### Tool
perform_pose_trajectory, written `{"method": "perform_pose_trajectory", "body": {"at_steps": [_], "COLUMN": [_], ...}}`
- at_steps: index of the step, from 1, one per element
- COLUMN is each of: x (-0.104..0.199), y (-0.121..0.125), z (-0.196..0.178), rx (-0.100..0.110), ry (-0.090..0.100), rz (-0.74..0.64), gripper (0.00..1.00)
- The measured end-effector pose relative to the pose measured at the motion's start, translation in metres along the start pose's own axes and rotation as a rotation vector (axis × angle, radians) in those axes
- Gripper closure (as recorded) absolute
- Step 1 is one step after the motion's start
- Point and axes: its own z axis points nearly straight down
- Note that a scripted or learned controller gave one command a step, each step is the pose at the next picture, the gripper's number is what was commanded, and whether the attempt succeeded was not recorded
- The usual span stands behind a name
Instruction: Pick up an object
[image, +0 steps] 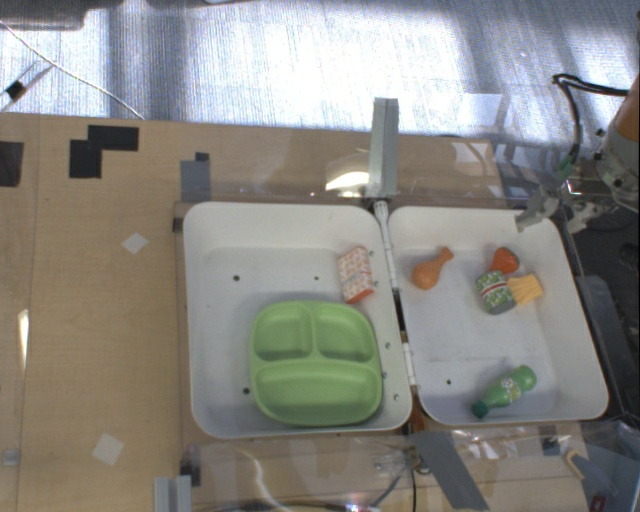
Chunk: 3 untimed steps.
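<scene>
Two white bins before you | left bin (215, 300): green divided plate (316, 362), small pink packet (355, 274) | right bin (440, 350): orange drumstick (432, 268), green bottle (505, 391), green-red can (494, 292) touching yellow brush-like toy (525, 289) | arm at upper right, finger state: cannot tell

Two white bins (215, 400) side by side on wood bench (90, 330).

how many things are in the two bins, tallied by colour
green: 2, the divided plate and the bottle
orange: 2, the drumstick and the small orange piece
pink and white: 1, the packet
green and yellow mix: 1, the cluster
total: 6
</scene>
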Motion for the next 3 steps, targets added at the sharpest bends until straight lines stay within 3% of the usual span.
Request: {"method": "perform_pose_trajectory", "body": {"at_steps": [1,2,3], "x": [-0.005,-0.004,0.061], "y": [0.023,0.025,0.004], "z": [0.148,0.135,0.023], "rx": [-0.002,-0.007,-0.002], "ry": [0.000,-0.003,0.001], "rz": [0.202,0.194,0.285], "gripper": [0.00,1.00,1.00]}}
